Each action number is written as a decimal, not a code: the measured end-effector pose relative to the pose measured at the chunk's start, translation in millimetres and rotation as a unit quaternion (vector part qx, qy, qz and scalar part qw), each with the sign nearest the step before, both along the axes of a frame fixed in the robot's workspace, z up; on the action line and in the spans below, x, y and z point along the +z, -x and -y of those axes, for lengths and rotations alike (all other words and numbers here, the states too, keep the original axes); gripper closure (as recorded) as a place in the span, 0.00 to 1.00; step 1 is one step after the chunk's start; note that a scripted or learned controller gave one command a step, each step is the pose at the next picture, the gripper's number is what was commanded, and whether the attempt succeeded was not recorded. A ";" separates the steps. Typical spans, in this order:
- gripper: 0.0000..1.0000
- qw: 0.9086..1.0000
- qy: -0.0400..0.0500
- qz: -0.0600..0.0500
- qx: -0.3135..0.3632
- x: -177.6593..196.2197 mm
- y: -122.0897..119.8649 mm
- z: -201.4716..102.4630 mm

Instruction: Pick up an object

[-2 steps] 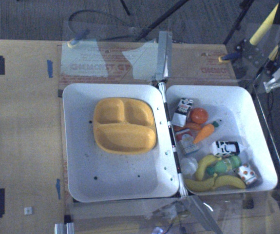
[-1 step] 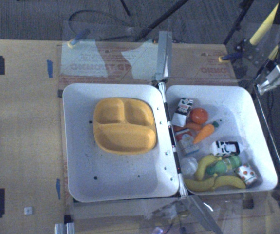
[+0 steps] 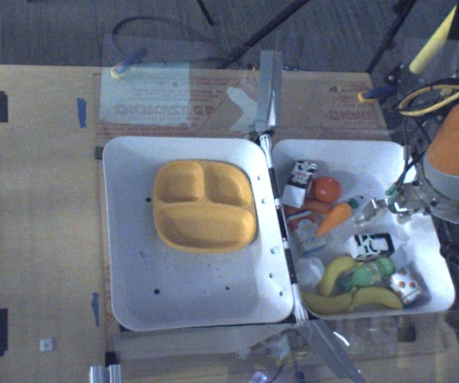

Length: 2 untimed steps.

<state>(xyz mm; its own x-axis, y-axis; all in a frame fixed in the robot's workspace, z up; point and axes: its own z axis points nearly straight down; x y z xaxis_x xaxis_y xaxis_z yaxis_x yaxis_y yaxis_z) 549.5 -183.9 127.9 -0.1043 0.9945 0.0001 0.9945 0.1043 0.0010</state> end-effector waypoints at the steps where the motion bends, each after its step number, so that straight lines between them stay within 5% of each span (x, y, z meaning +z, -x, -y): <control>1: 0.00 1.000 0.000 0.001 0.020 -25.0 -54.2 -39.6; 2: 0.00 0.999 0.000 0.001 -0.039 -41.8 -10.8 -44.4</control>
<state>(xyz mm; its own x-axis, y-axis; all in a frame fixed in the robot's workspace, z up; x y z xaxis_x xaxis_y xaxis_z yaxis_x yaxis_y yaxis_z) 560.3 -139.5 86.1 -0.0270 0.9996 0.0001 0.9996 0.0270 0.0028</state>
